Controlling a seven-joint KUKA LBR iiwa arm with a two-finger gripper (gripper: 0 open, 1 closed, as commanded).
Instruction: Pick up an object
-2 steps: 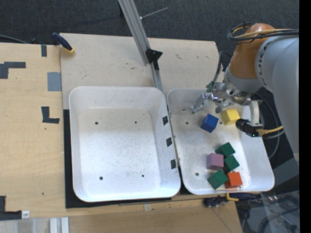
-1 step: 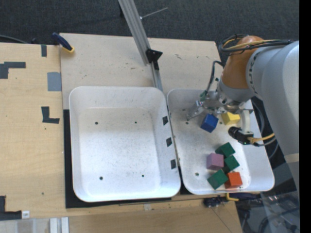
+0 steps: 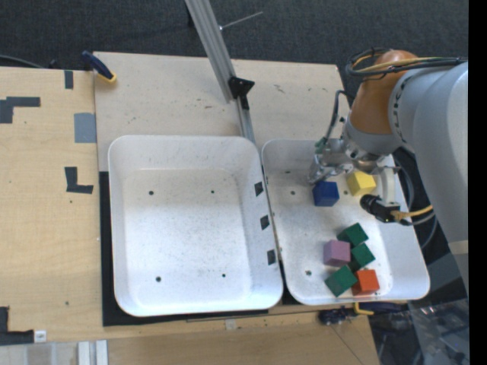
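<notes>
My gripper (image 3: pixel 327 169) hangs over the upper part of the right bin (image 3: pixel 293 158). A blue cube (image 3: pixel 326 194) lies on the bin floor just below the gripper in the view; I cannot tell whether they touch. A yellow block (image 3: pixel 361 182) sits just right of the cube, beside the wrist. Lower in the same bin lie a purple cube (image 3: pixel 337 252), an orange cube (image 3: pixel 367 280) and three green blocks (image 3: pixel 354 235), (image 3: pixel 363 255), (image 3: pixel 342 280), all clustered together.
The left bin (image 3: pixel 186 223) stands beside the right one, sharing a raised rim. A slanted metal rod (image 3: pixel 217 44) crosses the bench above the bins. The grey arm (image 3: pixel 426 120) covers the right bin's upper right corner.
</notes>
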